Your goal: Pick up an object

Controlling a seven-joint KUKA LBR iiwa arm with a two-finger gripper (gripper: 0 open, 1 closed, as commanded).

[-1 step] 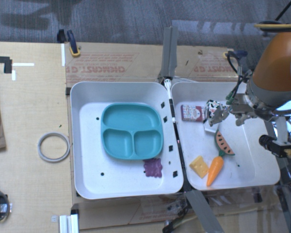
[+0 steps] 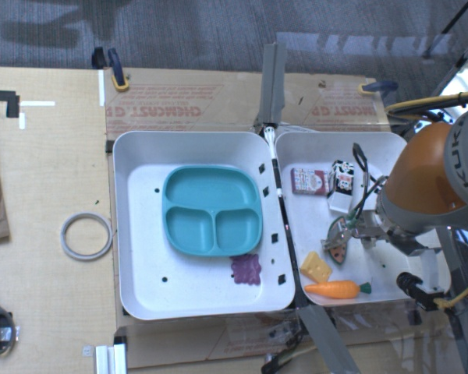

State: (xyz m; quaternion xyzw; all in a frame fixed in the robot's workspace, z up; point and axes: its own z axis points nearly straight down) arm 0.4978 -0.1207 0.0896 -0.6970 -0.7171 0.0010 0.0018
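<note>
Reading "CHEMIST" reversed on cardboard (image 2: 168, 109) behind left bin (image 2: 132, 232).

The arm (image 2: 441, 170) shows "KU"; cardboard (image 2: 171, 109) print is unreadable.

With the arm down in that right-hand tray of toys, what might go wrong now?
1. The tool sits low among crowded items; the cheese wedge and toy carrot lie close below it, so it may nudge them instead of lifting one.
2. The carrot lies near the right bin front wall, which could block a clean grasp.
3. The small red packet lies flat, probably hard to pinch.
</note>
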